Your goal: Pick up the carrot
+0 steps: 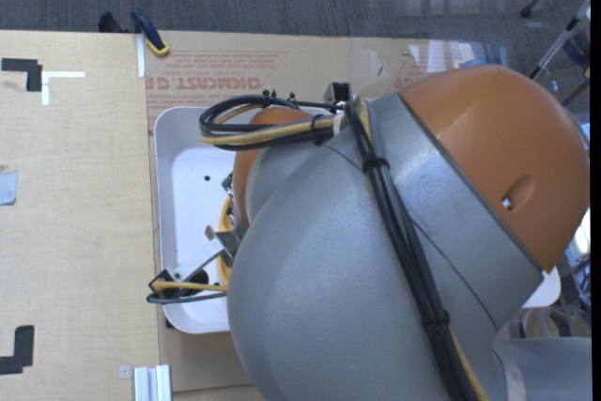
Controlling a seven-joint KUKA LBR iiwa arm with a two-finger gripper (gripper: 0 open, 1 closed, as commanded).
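Arm (357,296) nearest the lens, bulking over the bin (183,192). Below its left flank, metal parts I take for the tool (222,244), low in the bin; released or clenched, cannot tell. A cable loop (254,122) lies beyond the tool. Carrot hidden; probably under the arm, close by the tool. Judgement: light, stiff, smooth and tapered, so it may roll or slip; grip across the thick middle, not the tip. Table (75,202) lies left of the tool, past the bin.

Smooth matt grey arm casing (319,296), glossy white plastic bin (183,202), pale wood-grain bench (75,230).
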